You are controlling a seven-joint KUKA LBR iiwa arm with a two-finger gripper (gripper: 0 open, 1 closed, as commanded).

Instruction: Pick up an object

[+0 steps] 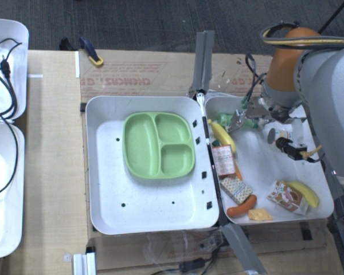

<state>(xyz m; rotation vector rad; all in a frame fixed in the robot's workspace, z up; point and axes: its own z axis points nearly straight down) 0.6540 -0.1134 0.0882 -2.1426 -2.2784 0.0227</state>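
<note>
The end effector (239, 119) is seen low in the far part of the right bin (315, 213), just above a green item (225, 120) and close to the upper end of a banana (222, 136). From this slanted view it cannot be told what state it is in, and nothing is clearly seen held by it.

The possible things to pick are all in the right bin: the banana along the left wall, a small red and white packet (224, 160) just below it, a patterned cracker packet (237, 189), a sausage (241, 205), a piece of cheese (260, 214), and a carton (286, 198) touching a second banana (305, 191) near the right side. In the left bin (103, 211) a green divided plate (159, 145) is lying.

The nearest banana is judged to be toy food, so it is probably light, stiff and rather smooth. It is best taken across its middle, where it is narrow. Because it lies beside the wall, one side may be blocked.
</note>
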